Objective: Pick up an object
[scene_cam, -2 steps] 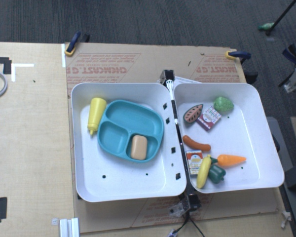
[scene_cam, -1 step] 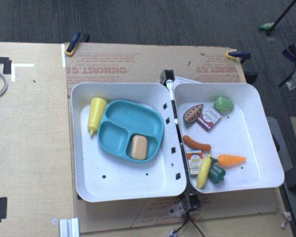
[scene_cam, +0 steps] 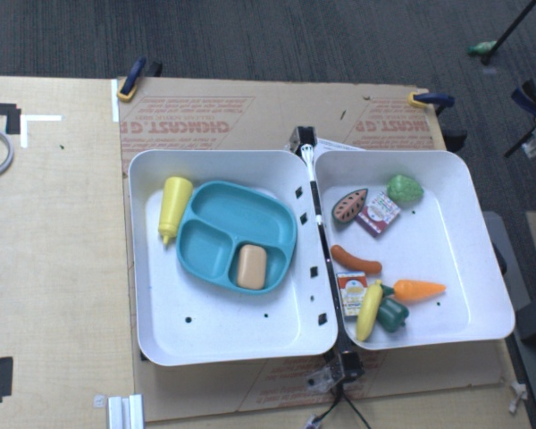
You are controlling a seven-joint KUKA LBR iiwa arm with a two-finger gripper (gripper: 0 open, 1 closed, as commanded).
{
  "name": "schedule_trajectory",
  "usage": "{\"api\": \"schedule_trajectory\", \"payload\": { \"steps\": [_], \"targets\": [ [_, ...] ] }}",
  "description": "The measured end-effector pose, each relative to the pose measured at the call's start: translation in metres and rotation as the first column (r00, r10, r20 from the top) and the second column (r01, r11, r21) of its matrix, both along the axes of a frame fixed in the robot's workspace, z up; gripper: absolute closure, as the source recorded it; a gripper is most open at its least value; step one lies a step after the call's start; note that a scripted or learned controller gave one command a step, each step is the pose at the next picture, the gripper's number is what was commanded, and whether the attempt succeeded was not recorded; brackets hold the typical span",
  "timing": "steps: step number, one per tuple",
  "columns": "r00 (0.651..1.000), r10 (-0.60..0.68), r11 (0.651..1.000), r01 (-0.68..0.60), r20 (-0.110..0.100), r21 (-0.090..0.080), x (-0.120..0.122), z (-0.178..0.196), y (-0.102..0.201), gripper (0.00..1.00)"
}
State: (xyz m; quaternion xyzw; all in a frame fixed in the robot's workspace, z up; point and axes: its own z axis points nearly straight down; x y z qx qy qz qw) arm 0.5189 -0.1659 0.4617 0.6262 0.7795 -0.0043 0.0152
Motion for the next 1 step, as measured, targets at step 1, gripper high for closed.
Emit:
{"api": "schedule_trajectory", "payload": {
  "steps": [1],
  "targets": [
    [0.961,0.276,0.961,-0.276,-0.018,0.024,-0.0127,-0.1134,-0.0108,1.0]
  ]
}}
